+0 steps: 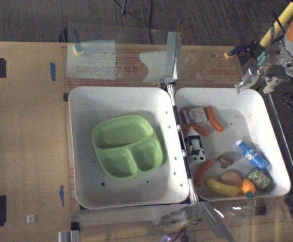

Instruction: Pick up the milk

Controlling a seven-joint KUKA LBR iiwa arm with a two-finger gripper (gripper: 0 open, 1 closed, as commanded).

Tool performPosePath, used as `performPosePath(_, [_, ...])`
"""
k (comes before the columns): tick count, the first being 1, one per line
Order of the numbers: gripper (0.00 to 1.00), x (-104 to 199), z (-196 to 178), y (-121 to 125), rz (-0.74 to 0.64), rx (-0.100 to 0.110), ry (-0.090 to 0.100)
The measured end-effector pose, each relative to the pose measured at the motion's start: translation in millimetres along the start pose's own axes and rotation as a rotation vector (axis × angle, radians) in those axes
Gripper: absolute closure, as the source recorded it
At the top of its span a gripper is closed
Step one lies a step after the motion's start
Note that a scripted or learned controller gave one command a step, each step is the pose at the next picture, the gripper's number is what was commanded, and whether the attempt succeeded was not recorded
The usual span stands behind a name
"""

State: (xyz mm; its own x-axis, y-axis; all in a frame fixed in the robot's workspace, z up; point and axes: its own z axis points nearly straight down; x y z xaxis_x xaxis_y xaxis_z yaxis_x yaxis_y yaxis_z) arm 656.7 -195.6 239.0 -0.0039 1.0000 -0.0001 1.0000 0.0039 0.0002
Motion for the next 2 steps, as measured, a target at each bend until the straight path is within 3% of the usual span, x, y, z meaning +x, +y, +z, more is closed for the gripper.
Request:
performPosePath(1, [0.0, -4, -59, -9, -0.062, -0.004, -0.003])
performPosePath(2, [0.0, -12, -19, -62, 0.245, 0.002, 0.001])
